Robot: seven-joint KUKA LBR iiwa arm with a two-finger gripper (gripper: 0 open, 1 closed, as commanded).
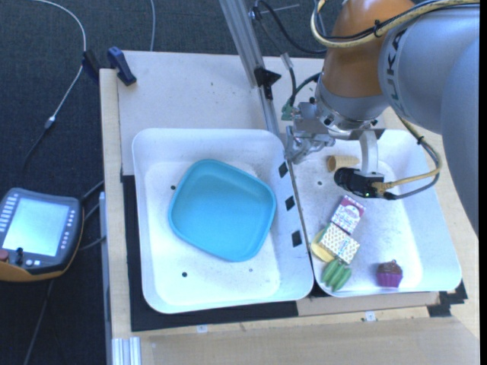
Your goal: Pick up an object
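The gripper [303,147] hangs low over the inner, upper corner of the right bin [426,226], close to the wall that divides it from the left bin [152,204]; whether its tips are apart or together cannot be told, since the wrist and its cabling crowd them from this angle, and nothing shows between them. Nearest on the bin floor, just to the right of the tips and a little toward the camera, lies a small tan cork-like piece [342,161], its long axis running roughly across the view. Farther out, below and to the right, sits a small patterned carton [341,230], lying at a slant with its long axis running from upper right to lower left. Touching the carton's lower end are a yellow piece [322,251] and a green vegetable-shaped toy [335,274], and apart from these, at the bin's near right, a purple cupcake-like toy [389,273]. On the other side of the wall, below and left of the tips, a blue square plate [222,209] rests in the left bin. The tan piece looks the shortest reach: a small shift rightward and a descent.
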